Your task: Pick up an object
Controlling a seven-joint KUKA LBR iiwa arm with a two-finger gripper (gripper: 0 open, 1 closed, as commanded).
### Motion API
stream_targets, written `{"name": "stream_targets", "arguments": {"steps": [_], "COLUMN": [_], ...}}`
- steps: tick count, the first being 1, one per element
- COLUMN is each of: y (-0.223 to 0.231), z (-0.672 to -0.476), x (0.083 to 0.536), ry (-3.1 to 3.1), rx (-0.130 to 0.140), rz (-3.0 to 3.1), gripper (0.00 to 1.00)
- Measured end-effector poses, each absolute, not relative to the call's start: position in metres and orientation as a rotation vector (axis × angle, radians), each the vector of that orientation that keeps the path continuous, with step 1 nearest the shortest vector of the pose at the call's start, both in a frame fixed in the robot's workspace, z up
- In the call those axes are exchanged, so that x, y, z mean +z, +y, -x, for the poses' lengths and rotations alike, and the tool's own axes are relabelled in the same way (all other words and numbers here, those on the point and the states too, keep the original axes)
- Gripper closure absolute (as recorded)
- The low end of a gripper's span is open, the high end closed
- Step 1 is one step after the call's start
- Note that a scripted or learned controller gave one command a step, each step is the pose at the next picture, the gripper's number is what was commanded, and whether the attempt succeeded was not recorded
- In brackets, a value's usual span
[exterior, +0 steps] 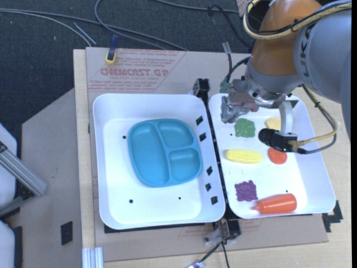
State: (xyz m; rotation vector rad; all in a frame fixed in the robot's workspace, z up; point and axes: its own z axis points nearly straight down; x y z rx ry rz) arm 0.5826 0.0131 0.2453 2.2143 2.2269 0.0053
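In the right-hand shallow white bin (318,172), near its far edge, the claw (233,111) hangs low just beside a green leafy plastic toy (244,128); whether it is spread or pressed together cannot be told. Nearer the middle lies a yellow plastic corn cob (243,156), with a small red round toy (278,157) to its right. Toward the bin's near edge sit a purple grape cluster (246,190) and an orange plastic carrot (277,204). The left white bin (111,194) carries a blue divided plastic plate (164,151).
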Motion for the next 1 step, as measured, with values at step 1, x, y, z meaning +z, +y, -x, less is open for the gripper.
{"name": "stream_targets", "arguments": {"steps": [1], "y": [0.0637], "z": [-0.6086], "x": [0.2273], "ry": [2.228], "rx": [0.003], "rz": [-2.215], "gripper": [1.00]}}
